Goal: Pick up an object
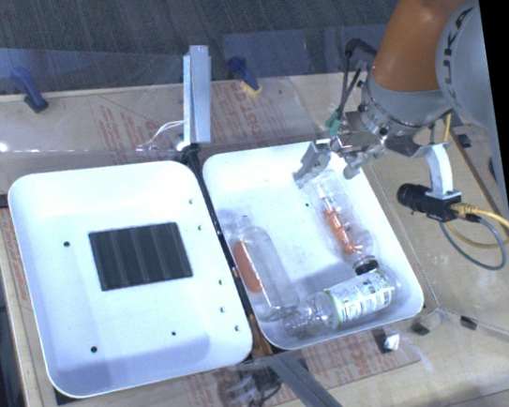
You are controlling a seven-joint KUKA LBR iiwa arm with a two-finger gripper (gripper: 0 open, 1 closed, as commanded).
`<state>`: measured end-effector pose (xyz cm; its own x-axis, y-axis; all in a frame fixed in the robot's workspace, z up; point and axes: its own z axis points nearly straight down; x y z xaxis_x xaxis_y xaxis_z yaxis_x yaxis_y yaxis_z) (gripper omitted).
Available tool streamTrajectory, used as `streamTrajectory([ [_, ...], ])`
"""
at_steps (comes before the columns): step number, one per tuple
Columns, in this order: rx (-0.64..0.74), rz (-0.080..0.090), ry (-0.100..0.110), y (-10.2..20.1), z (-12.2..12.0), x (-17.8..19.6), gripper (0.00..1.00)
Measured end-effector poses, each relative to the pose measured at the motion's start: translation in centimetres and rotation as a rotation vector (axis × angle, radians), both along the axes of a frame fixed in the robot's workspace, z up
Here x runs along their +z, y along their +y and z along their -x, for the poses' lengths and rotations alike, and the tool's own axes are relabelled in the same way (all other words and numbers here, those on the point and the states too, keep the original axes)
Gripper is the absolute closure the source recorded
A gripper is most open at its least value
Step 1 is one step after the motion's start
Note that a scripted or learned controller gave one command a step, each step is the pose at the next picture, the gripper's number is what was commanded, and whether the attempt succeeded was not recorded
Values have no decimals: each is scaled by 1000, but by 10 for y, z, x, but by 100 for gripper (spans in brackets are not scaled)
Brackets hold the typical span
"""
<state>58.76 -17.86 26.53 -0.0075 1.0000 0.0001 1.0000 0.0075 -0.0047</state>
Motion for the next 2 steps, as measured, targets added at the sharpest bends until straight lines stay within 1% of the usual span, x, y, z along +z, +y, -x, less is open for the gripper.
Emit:
streamTrajectory([
  [1, 18, 1, -1, -32, 39, -26, 0],
  [2, 141, 1, -5, -30, 27, -33, 0],
])
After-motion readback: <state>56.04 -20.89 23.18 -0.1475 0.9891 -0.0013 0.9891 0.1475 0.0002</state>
